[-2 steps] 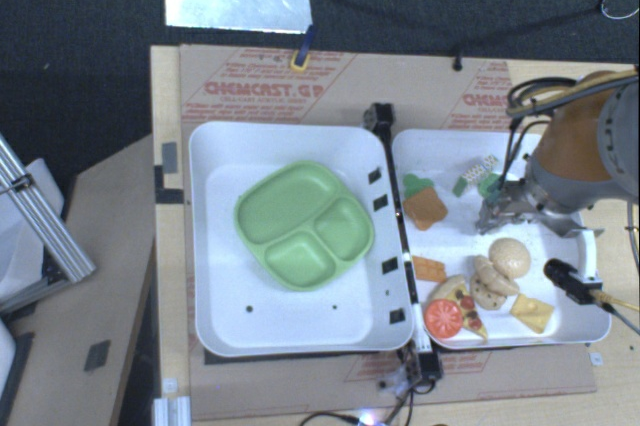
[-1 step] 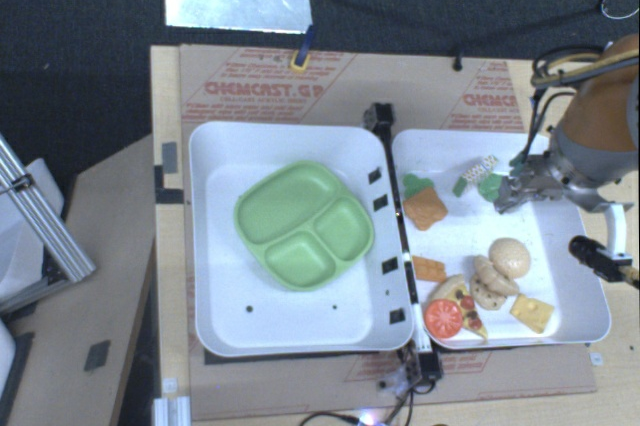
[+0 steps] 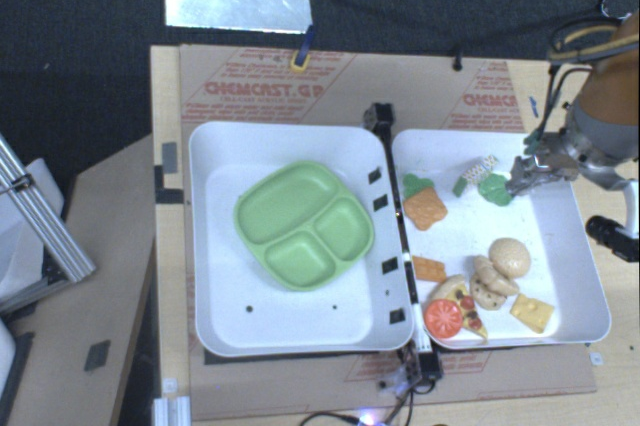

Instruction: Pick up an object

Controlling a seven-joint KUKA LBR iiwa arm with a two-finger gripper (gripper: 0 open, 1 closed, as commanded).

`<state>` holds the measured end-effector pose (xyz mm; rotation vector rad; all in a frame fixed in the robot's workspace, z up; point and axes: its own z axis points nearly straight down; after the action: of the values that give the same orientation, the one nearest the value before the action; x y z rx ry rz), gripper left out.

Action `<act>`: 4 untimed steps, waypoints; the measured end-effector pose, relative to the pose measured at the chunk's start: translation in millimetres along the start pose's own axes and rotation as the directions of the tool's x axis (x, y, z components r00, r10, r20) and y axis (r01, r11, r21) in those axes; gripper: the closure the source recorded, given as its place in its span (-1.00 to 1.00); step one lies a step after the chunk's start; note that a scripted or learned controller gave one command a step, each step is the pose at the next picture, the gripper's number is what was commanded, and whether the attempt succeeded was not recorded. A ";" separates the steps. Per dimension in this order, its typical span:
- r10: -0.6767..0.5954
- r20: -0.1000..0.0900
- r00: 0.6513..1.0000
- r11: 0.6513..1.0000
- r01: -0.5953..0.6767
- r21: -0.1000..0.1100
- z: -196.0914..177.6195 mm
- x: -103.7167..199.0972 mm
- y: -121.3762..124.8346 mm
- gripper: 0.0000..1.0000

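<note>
Left bin [image 3: 215,244]: holds a green divided plate [image 3: 304,224], three compartments, lying flat near the middle; nothing on it; not the obvious target.

Divider between bins: black clips along the shared rims; keep the arm's path off them.

Right bin [image 3: 590,299]: toy food scattered. Far-left corner: an orange wedge with a green top, carrot-like [image 3: 424,205]; below it a small orange piece [image 3: 429,269]; near corner: a tomato slice [image 3: 443,318] touching a pizza slice [image 3: 462,299]; just right of these a mushroom [image 3: 490,286] and a pale bun [image 3: 509,256], touching each other; a cheese wedge [image 3: 532,313] a little apart toward the near-right corner. Upper area: a small white-and-green piece [image 3: 473,176] beside a green leafy piece [image 3: 493,188].

Pincer [image 3: 522,176]: low over the right bin's upper part, tip just beside the green leafy piece, possibly touching it; whether it is released or clenched I cannot tell, the fingers are too small and dark against the wrist; nothing visibly between them, so no grasp claimed.

Judgement: step in hand is the approach to the green leafy piece. To do it well: centre over the piece, not its right edge; the piece looks thin and flat, so descend to the bin floor before closing; the white-and-green neighbour lies close on the left, so a finger could nudge it; lift straight up; confirm the piece leaves the floor.
</note>
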<state>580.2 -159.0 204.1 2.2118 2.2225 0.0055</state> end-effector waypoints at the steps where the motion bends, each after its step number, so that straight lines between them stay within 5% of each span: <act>1: 0.000 -0.001 1.000 1.000 0.000 0.003 -21.8 -0.1 1.3 1.00; 3: -0.004 -0.003 1.000 1.000 0.004 0.002 -28.9 98.6 45.8 1.00; 4: -0.003 -0.002 1.000 1.000 0.003 0.005 -10.5 119.5 57.7 1.00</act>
<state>637.3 -39.2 214.8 2.2120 2.2286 0.0021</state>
